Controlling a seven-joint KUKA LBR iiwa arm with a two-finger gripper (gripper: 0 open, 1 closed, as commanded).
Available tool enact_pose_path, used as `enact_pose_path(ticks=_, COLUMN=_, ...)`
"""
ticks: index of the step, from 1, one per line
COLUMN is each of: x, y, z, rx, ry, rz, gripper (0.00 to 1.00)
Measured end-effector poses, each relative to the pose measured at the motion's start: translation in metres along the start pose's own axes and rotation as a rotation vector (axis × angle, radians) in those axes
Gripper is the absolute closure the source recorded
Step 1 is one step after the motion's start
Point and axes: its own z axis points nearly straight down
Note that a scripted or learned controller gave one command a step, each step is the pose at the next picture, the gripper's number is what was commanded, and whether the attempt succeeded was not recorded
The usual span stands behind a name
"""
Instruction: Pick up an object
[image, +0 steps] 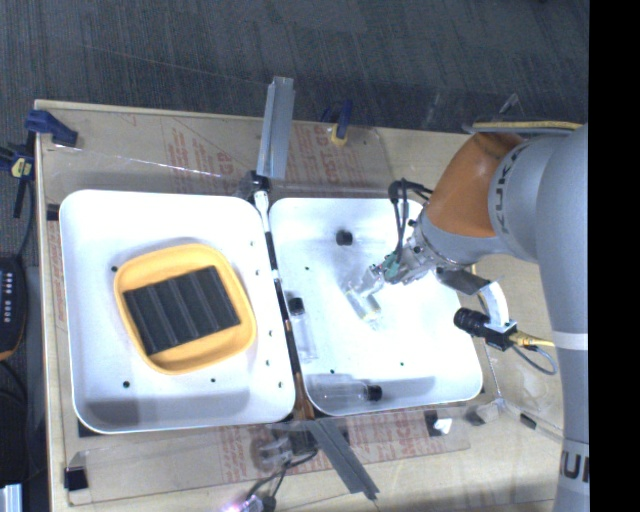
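Note:
My gripper (366, 296) hangs low over the middle of the right bin (440, 350), reaching in from the right below the orange-banded wrist (470, 195). I see nothing clearly held in it. A small black knob-like piece (344, 238) lies just up and left of the gripper. Against the right bin's left wall rests a clear tube with a black cap (297, 312). Another clear tube with a dark end (350, 391) lies along that bin's front wall. In the left bin (90, 380) sits a yellow tray with a dark ribbed insert (184, 305).
A metal divider bar (274, 125) runs up from the gap between the bins. Blue clamps (48, 126) hold the bench's back-left edge. A black cable fitting (484, 323) hangs off the arm over the right bin's right rim.

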Motion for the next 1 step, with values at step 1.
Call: enact_pose_path(ticks=1, x=0.0012, y=-0.0016, z=0.0031, rx=0.005, ry=0.004, rz=0.0, gripper=0.0)
